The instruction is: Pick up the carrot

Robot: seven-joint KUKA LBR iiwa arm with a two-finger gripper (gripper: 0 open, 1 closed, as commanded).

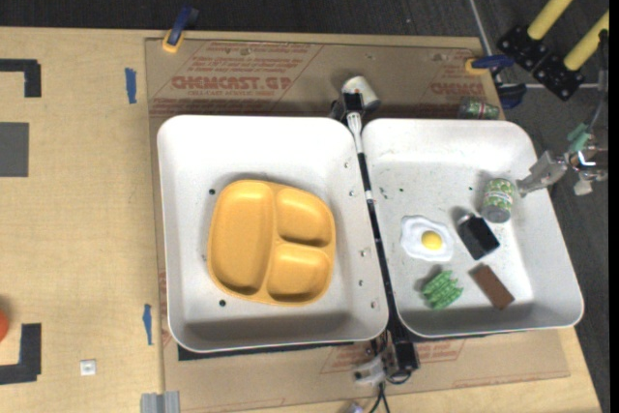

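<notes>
Carrot: not identifiable among right bin (513, 145) contents (fried egg (427, 240), green piece (442, 289), black block (477, 236), brown bar (491, 286)); end effector state cannot be told; pickup not yet begun.

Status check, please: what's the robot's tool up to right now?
Tool at right bin, right rim, beside green can. Toy egg in same bin. Orange blob at view's left edge, too cropped to identify.
</notes>
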